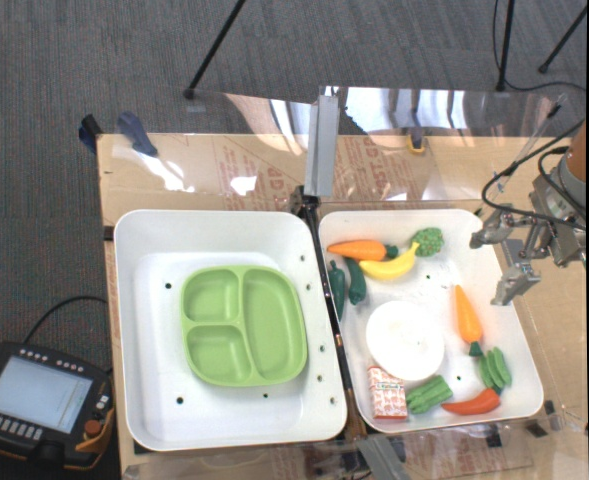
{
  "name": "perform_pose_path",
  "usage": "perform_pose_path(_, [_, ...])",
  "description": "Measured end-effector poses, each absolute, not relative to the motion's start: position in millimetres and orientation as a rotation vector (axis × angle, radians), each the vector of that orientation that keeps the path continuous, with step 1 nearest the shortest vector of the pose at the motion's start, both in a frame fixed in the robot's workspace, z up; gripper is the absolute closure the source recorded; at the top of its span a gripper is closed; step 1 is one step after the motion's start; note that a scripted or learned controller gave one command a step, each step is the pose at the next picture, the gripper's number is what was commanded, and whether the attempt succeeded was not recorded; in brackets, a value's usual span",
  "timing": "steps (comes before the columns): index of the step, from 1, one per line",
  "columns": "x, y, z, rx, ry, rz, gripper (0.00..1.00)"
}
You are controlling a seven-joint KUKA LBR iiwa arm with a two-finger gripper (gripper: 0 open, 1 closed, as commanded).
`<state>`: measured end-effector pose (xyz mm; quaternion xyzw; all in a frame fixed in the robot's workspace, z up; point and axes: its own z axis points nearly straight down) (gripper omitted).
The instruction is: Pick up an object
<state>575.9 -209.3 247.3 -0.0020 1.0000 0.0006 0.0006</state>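
Raised over the right-hand rim of the right bin (pixel 324 268), my claw (pixel 504 260) sits higher than anything else on the bench. Its two fingers stand wide apart, and between them I see only white bin floor, so I hold nothing.

Closest to me is the small orange carrot (pixel 468 315), lying at about seven o'clock from the claw, near but not touching. Straight down at six o'clock are the green pea pods (pixel 494 368), and past them the red-orange chili (pixel 471 404) lies against the bin's lower edge. Further out at eight o'clock lies the white round disc (pixel 405 340), with the green vegetable (pixel 429 395) and the red carton (pixel 386 393) below it.

At about ten o'clock sits the broccoli (pixel 429 240). The banana (pixel 391 264) is at nine o'clock, touching the long carrot (pixel 359 250). Two dark green peppers (pixel 344 286) lie along the bin's left wall.

Far off at nine o'clock the left bin (pixel 139 268) holds a green divided tray (pixel 244 325), and at eight o'clock a control pendant (pixel 39 403) lies on the floor.
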Motion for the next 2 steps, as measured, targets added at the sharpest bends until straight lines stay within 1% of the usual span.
perform_pose_path(1, [551.8,-212,109,0.388,3.128,0.006,0.0])
perform_pose_path(2, [548.3,-208,86,0.395,3.12,0.002,0.0])
